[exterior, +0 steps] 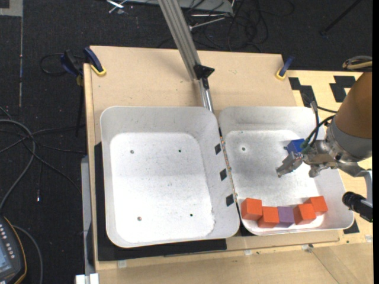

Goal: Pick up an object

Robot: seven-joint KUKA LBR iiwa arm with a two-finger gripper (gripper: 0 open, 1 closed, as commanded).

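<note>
A tan tabletop (148, 81) is seen carrying two shallow white bins side by side. The left bin (118, 123) is speckled with dark marks. Blue-and-yellow clamps (93, 61) are fixed at the tabletop's far corners. A grey metal pole (180, 34) is slanted across the far edge. Black cables (35, 152) are strewn over the dark carpet (41, 16).

The arm (355, 120) is cut off by the right edge, so only its wrist end is seen. The gripper (288, 165) is small and partly blurred; how its fingers stand cannot be told. A blue object (295, 147) just beside it is partly covered by the wrist, and its shape cannot be made out. The purple block (286, 215) is overlapped by the orange blocks (269, 216) on either side. A dark device (10, 258) is clipped by the lower left corner.
</note>
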